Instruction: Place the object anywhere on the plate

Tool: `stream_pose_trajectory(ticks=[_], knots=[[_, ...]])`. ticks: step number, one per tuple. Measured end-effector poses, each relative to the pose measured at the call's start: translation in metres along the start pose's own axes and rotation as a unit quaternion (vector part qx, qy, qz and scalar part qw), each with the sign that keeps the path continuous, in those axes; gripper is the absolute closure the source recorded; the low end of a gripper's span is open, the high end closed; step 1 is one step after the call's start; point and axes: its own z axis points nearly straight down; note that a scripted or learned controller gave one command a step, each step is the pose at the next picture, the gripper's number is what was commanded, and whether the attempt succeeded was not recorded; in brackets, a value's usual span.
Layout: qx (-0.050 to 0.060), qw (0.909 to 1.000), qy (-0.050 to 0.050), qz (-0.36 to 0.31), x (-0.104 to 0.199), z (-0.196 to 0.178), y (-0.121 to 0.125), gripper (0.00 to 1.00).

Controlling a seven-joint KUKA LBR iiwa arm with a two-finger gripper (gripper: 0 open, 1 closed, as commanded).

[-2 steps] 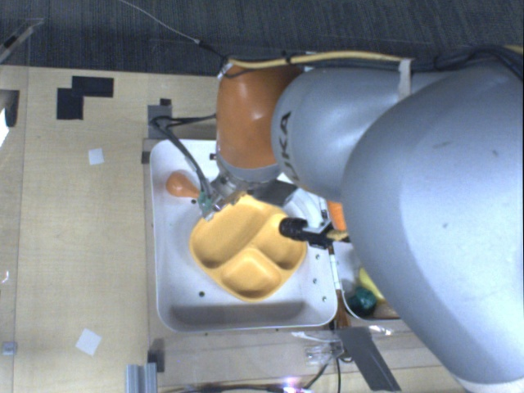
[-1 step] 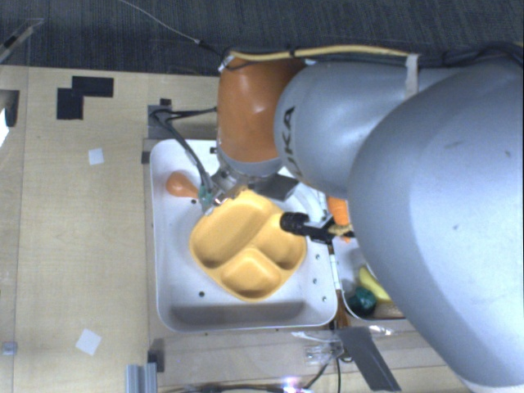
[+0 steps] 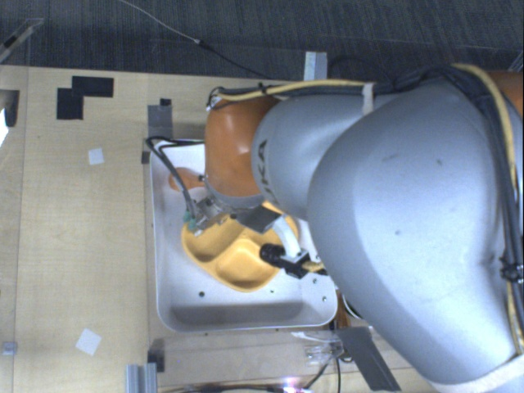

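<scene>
In the camera view, the grey arm with its orange band (image 3: 233,150) fills the right and centre of the frame, its gripper (image 3: 214,213) low over the yellow plastic plate (image 3: 237,264) in the shallow white bin (image 3: 237,313) at lower centre. Whether the jaws are open or closed cannot be told. A small orange object (image 3: 177,180) lies in the bin just up-left of the plate.

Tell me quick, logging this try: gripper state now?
Gripper: cannot be told; it sits low over the yellow plate, hidden under the arm.

Bench (image 3: 74,244): light wood top. Directly on it: white bin (image 3: 246,313) (shallow, arm overhangs much of it); black L-shaped marks (image 3: 82,95) top-left; sm. pale squares (image 3: 88,341) scattered left
</scene>
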Motion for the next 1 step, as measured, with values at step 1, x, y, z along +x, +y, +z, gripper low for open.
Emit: stream_pose_trajectory(ticks=[1], knots=[[0.005,0.9897,0.002,-0.143,0.0277,-0.1545,-0.0736,1.0]])
